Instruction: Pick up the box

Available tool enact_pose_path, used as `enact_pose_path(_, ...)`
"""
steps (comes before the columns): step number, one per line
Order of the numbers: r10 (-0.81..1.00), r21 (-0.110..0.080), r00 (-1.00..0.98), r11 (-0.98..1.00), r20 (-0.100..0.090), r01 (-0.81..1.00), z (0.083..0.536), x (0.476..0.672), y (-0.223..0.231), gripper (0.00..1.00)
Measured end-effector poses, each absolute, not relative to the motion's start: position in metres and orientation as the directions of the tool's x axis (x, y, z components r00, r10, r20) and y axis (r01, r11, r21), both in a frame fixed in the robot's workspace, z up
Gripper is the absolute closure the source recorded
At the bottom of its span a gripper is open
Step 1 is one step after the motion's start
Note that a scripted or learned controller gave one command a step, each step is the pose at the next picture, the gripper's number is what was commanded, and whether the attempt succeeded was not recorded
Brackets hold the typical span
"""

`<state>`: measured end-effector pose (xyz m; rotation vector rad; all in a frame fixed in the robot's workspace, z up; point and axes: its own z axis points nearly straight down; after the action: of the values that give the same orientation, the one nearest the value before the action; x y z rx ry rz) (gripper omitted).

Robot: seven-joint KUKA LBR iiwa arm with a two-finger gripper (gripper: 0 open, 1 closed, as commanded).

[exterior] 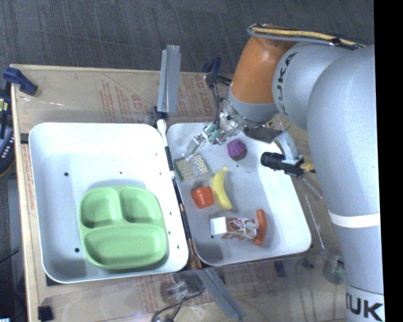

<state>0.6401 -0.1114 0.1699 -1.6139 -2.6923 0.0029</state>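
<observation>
A small white and brown box lies flat near the front of the right bin. My gripper hangs over the back left part of that bin, pointing down and left. It is just above and behind a checkered, flat pack by the bin's left wall. The gripper is well apart from the white and brown box, with a banana and a red pepper lying between them. Nothing shows in the gripper.
A purple piece lies beside the wrist, and a red sausage-like piece touches the box's right end. The left bin holds a green divided tray. The arm's large grey body overhangs the right side.
</observation>
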Motion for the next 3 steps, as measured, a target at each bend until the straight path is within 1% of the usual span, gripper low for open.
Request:
enact_pose_path(1,0.958,0.004,-0.285,0.285,-0.013,0.958,0.096,0.624,-0.11,0.0)
enact_pose_path(2,0.957,0.006,-0.291,0.291,-0.009,0.957,0.108,0.626,-0.107,1.0)
enact_pose_path(3,0.763,0.0,-0.646,0.646,-0.001,0.763,0.215,0.619,-0.053,1.0)
